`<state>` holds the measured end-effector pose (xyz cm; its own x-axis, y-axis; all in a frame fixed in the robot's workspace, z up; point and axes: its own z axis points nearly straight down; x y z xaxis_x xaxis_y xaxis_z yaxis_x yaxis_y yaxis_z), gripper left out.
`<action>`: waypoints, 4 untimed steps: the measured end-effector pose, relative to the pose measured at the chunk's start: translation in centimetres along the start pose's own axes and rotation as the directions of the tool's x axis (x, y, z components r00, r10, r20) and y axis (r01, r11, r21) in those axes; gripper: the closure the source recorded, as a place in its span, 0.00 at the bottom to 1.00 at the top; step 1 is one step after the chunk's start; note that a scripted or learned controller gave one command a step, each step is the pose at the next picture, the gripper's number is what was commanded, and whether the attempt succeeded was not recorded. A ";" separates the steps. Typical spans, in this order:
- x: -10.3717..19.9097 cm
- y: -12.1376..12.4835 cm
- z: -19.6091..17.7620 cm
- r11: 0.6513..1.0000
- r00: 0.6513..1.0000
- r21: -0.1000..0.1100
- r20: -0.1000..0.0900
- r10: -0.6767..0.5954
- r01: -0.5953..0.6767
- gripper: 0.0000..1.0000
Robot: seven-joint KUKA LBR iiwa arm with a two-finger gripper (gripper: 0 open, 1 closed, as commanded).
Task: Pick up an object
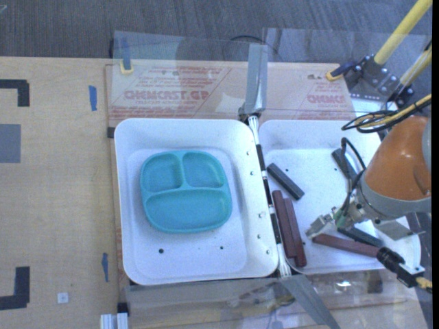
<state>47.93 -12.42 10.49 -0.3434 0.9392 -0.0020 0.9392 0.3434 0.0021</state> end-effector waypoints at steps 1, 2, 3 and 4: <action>-0.2 0.4 1.6 0.999 0.999 -0.009 0.003 0.050 -0.050 0.00; 0.6 0.5 1.6 0.999 0.999 -0.007 0.004 0.050 -0.050 0.00; -0.2 0.3 1.7 0.997 0.997 -0.008 -0.002 0.077 -0.077 0.00; -0.3 0.5 0.6 0.997 0.997 -0.013 0.001 0.077 -0.077 1.00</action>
